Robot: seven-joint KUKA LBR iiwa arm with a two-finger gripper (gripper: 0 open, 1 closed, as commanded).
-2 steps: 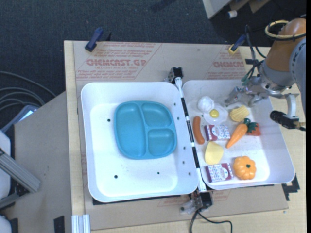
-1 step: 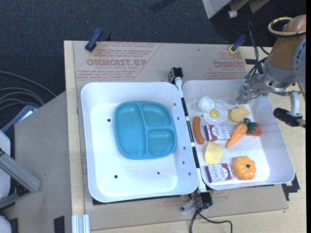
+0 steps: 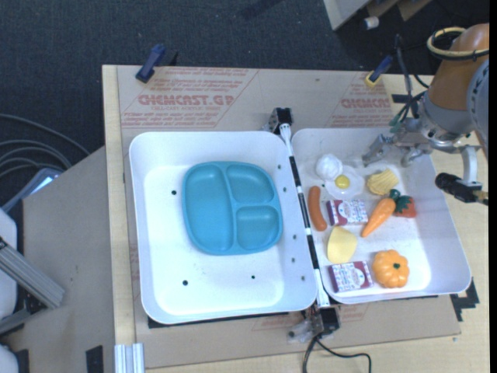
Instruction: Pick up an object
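The bench [image 3: 233, 92] carried 2 white bins. The left bin [image 3: 155, 286] held a blue divided plate [image 3: 231, 207] with bare floor round it. The right bin [image 3: 443, 239] crowded its toys leftward (pumpkin [image 3: 390, 268], carrot [image 3: 377, 215]). The gripper [image 3: 394, 148] hovered at its far rim, fingers apart, clasping nothing.

The left bin [image 3: 155, 278] has open white floor at six o'clock and nine o'clock of the blue divided plate [image 3: 231, 207] lying at its centre. The right bin [image 3: 446, 243] is crowded: egg [image 3: 342, 183], sausage [image 3: 316, 207], two small cartons [image 3: 347, 211], carrot [image 3: 378, 215], corn piece [image 3: 381, 182], yellow wedge [image 3: 342, 245] and pumpkin [image 3: 390, 268] lie close together, gaps narrow. Bare floor remains along its three o'clock side. The gripper [image 3: 392, 148] hangs over its twelve o'clock edge, blocking entry there.
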